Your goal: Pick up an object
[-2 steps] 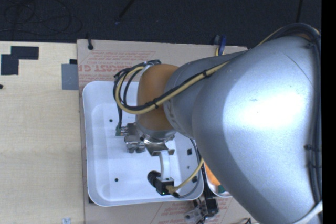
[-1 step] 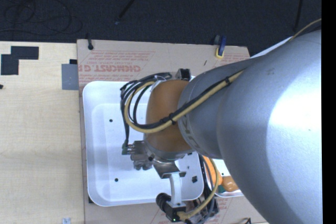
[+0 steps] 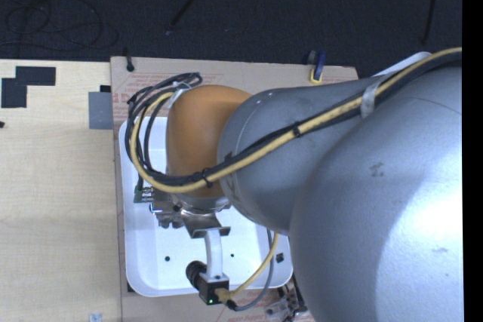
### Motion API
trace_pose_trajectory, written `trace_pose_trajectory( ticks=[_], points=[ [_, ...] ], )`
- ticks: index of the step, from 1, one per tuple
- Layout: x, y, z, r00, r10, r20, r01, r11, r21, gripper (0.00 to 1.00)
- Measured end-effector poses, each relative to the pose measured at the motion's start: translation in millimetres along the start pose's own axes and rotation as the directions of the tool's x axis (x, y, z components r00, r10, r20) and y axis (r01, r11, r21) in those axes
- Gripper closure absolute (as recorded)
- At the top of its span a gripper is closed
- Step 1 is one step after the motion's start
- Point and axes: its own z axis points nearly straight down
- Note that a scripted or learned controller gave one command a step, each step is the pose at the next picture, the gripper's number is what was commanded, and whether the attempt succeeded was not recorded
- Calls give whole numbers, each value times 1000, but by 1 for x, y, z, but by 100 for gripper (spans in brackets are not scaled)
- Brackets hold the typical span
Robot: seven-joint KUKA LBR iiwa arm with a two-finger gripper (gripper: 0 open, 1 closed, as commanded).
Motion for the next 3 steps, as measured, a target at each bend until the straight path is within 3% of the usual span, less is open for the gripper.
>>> trace_pose_trajectory(
  ticks=[1,2,3],
  points=[
    [-7,70,77,1000,8,9,-8,1000,6,100],
    [-3,35,-126,1000,3,-3,-3,1000,-11,100],
    [-4,-8,-98,1000,4,6,-4,1000,8,100]
  ],
)
